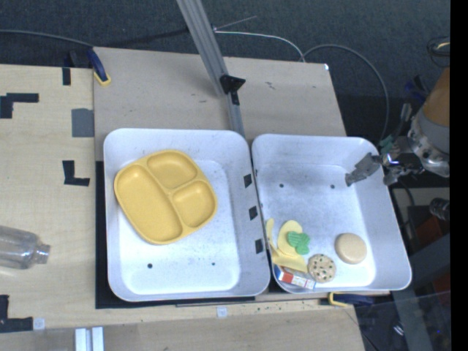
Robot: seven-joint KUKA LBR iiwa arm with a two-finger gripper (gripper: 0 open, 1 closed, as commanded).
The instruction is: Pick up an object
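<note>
- Hovering over the 3 o'clock rim of the right bin: the gripper, slanting in toward the bin floor, touching nothing; impossible to tell at this size whether opened or closed, and carrying nothing visible.
- Lying nearest, toward 6 o'clock from the gripper and well apart from it: a tan round piece, sitting alone on bare bin floor.
- Judging it as likely light, stiff toy food with a smooth, somewhat slippery dome; round, so having no real long axis and pointing no particular way; closing across its widest middle from either side looking like the best hold.
- Resting just beside it, toward 8 o'clock: a speckled cookie, flat and thin, probably hard to get under.
- Crowding the bin's 7 o'clock corner: a yellow curved piece with its long axis running roughly 12 to 5 o'clock, a green piece lying on it, and a red-and-white item tucked under the edge; touching one another, so likely awkward to grip cleanly.
- Sitting further out, toward 9 o'clock, in the left bin: a yellow divided plate, broad and flat, long axis tilting 10 to 4 o'clock, probably too wide to grasp except at its rim.
</note>
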